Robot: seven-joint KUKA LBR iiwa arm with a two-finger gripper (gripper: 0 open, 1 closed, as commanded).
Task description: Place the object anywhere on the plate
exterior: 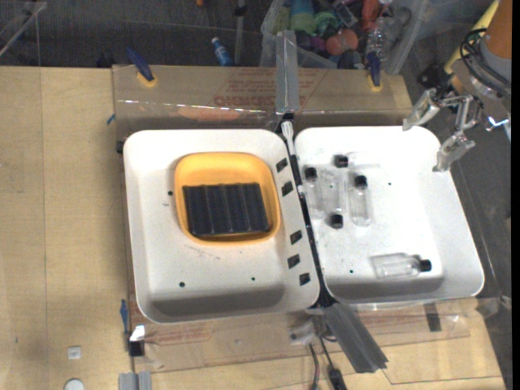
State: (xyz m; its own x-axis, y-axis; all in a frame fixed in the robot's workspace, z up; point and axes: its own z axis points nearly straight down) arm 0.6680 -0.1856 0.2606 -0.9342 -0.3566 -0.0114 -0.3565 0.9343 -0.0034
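The gripper (443, 128) hangs at the upper right of the scene, above the far right corner of the right bin (455, 242), its two thin metal fingers (448, 151) spread apart with nothing between them. One finger reaches toward the bin's back rim and the other points down over its right edge; neither touches any item. The grey arm with its orange band (497, 15) enters from the top right corner behind it. Below and to the left of the jaws, the right bin holds several small clear bottles with black caps. A loose group (337, 189) lies near the bin's left and middle part, some upright and some on their sides, hard to count because the clear plastic blends with the white floor. One more clear bottle (398, 265) lies on its side near the front rim, its black cap pointing right, well apart from the group. A divider with black marks (294, 218) runs between the two bins. The left bin (154, 258) holds the plate (188, 173), a yellow-orange dish with rounded corners, set toward the bin's back and middle. On the plate rests a dark ribbed rectangular object (226, 210), covering most of its floor. Beyond the bench, a clear tub of coloured toys (341, 10) stands at the back.
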